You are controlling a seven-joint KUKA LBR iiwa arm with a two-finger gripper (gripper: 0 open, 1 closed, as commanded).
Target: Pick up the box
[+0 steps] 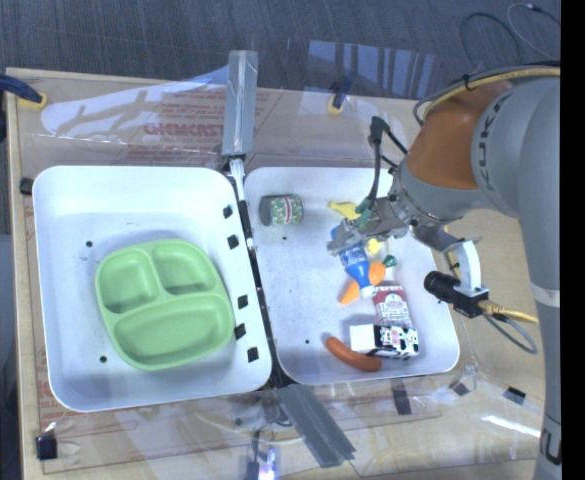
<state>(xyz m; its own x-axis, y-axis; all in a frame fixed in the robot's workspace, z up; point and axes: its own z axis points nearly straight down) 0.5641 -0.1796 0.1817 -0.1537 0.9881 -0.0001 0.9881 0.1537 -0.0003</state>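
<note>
The box point(391, 321) is a small carton with a red top and a black-and-white cow pattern, lying near the front right corner of the right bin point(302, 298). My gripper point(357, 233) hangs lower over the middle of that bin, above a blue packet point(356, 260) and a yellow item point(346, 209), about a hand's width behind the box. The fingers are too small and cluttered to read.
A small green can point(282, 209) lies at the back left of the right bin. An orange carrot-shaped piece point(357, 286) and a red sausage point(352, 353) lie near the box. A green divided plate point(164, 302) sits in the left bin point(62, 208).
</note>
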